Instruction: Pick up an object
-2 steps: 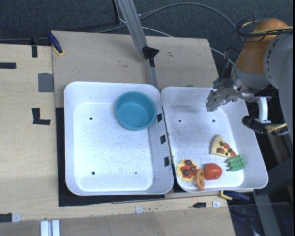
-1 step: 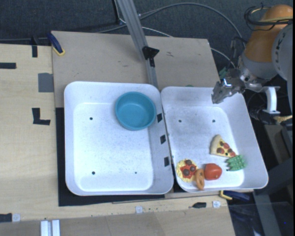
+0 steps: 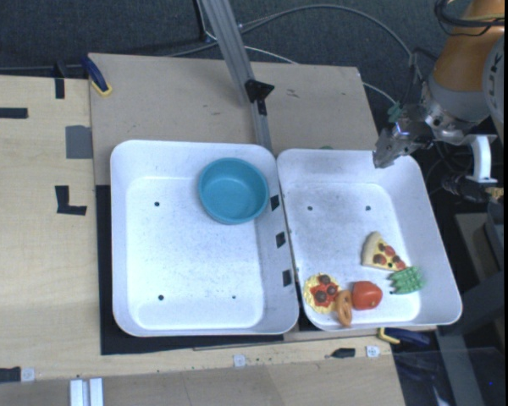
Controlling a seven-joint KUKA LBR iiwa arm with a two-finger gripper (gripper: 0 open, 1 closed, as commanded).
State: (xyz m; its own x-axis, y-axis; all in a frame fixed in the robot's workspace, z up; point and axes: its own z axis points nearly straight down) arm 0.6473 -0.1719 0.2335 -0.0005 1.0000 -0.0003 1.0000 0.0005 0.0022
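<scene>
The counter (image 3: 34, 227) bears two white bins side by side. The left bin (image 3: 195, 294) holds a blue bowl (image 3: 233, 190) near its far right corner, close to the wall shared with the right bin (image 3: 339, 210). The arm (image 3: 466, 49) reaches in from the right, and its claw (image 3: 389, 152) hangs over the far right corner of the right bin, well apart from the toys; whether it is released or clenched I cannot tell, and nothing shows in it. The toys lie along the near edge of the right bin: a pizza slice (image 3: 378, 252), a green piece (image 3: 405, 280) just beside it, a red tomato (image 3: 367, 295), an orange piece (image 3: 344, 308) touching the tomato, and a small round pizza (image 3: 321, 292) at the near left corner.
</scene>
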